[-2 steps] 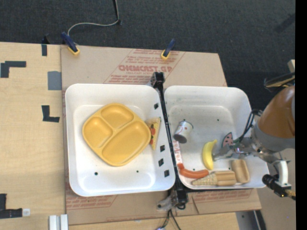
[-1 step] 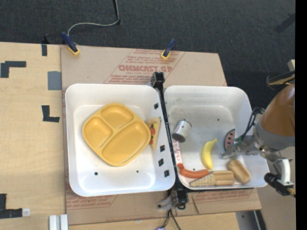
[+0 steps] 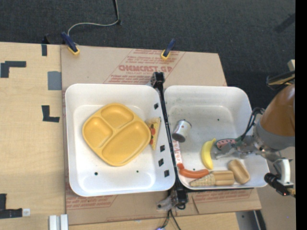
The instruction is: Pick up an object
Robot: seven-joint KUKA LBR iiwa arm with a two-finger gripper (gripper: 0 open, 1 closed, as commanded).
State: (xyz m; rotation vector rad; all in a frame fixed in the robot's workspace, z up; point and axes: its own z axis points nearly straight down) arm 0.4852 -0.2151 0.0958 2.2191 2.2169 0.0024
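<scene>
in the right shallow white plastic bin (image 3: pixel 240 99), grey arm with the orange band (image 3: pixel 280 116) reaches in from the right; jaws (image 3: pixel 221 145) sit low over the bin floor. can't tell if the jaws are released or clenched, and nothing is visibly between them.

touching or just left of the jaws: yellow toy banana (image 3: pixel 207 154), upright-ish, curved. can't tell if there's actual contact.

just below-right of the jaws: tan toy bread roll (image 3: pixel 239 171). below them: beige waffle-pattern cone (image 3: pixel 214 178) lying flat along the bin's near wall, and an orange-red toy hot dog sausage (image 3: pixel 191 172) beside it, to the lower left.

well left of the jaws: small silver metal cup (image 3: pixel 181 130) tipped on its side, near the divider between bins.

further left, in the left white bin (image 3: pixel 76 128): yellow three-compartment plastic plate (image 3: pixel 116 134), with a small yellow-and-red toy piece (image 3: pixel 153 132) at its right edge.

both bins rest on cardboard sheet (image 3: pixel 96 66) on the counter (image 3: pixel 29 128).
</scene>
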